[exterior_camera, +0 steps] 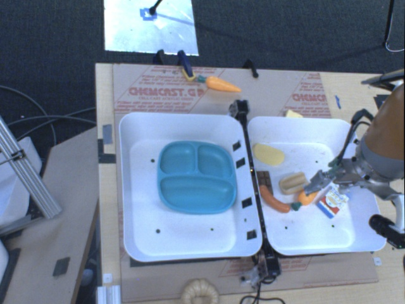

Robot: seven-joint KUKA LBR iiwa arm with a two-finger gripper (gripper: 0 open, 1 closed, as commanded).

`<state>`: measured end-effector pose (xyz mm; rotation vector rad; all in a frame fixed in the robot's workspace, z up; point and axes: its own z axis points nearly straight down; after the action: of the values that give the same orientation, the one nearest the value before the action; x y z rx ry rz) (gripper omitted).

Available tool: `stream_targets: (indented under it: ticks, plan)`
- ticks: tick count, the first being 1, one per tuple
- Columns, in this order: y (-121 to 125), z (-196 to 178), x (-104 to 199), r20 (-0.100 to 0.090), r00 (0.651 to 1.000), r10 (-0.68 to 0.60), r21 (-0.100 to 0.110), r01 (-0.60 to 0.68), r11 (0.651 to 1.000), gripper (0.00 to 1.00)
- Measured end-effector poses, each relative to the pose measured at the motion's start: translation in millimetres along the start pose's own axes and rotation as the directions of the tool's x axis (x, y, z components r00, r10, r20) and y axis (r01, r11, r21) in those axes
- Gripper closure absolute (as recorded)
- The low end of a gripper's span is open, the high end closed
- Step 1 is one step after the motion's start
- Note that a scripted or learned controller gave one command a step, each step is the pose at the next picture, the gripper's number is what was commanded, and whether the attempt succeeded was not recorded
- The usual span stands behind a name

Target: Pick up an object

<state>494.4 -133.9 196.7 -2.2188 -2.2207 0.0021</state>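
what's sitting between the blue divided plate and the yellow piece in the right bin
In the camera view, the black divider where the two bins meet lies between the blue divided plate and the yellow piece; otherwise bare white bin floor.

Wooden worktop [107, 100] covered by a printed cardboard sheet [158, 90]. On the sheet, two shallow white bins side by side and touching: left bin [136, 189], right bin [316, 236]. Behind the left bin, a toy carrot [218, 84] beside a blue clamp [185, 63]. At the front edge, a pale ring-shaped object [202, 292].
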Motion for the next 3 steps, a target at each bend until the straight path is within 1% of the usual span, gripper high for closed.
stream_targets:
  ticks: [1,2,3]
  plan:
    - [-3,63,2,-0.001,1.000,0.000,0.003,0.000,1.000,0.00]
    - [-3,114,3,-0.002,1.000,-0.001,-0.001,0.001,1.000,0.00]
    - [-1,101,2,0.002,1.000,0.000,-0.006,0.000,1.000,1.00]
